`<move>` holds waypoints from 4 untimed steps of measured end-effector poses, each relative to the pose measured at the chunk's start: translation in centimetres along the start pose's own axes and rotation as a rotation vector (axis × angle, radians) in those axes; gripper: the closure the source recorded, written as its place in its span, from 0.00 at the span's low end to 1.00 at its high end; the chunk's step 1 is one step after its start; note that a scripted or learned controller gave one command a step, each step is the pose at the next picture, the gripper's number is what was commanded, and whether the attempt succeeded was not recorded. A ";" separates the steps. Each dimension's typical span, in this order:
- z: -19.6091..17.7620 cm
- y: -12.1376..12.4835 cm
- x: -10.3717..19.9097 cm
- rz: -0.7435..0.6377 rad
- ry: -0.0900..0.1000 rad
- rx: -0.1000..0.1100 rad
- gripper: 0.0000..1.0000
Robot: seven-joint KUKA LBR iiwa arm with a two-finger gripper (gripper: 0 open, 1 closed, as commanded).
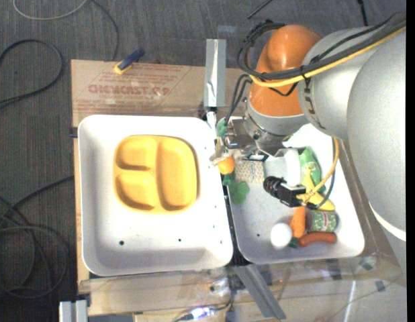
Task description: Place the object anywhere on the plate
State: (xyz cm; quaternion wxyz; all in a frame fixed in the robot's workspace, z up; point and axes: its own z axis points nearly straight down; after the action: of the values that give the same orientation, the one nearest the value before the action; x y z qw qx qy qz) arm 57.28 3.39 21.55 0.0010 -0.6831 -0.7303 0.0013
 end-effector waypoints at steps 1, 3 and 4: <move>0.0 0.0 0.0 0.000 0.000 0.000 0.00; 8.7 1.4 9.8 -0.092 0.000 0.001 0.00; 3.3 -1.7 3.8 -0.155 -0.001 -0.001 0.00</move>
State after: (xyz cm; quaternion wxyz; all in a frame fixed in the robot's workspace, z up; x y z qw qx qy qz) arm 55.29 7.10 18.30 0.0005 -0.6246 -0.7809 0.0013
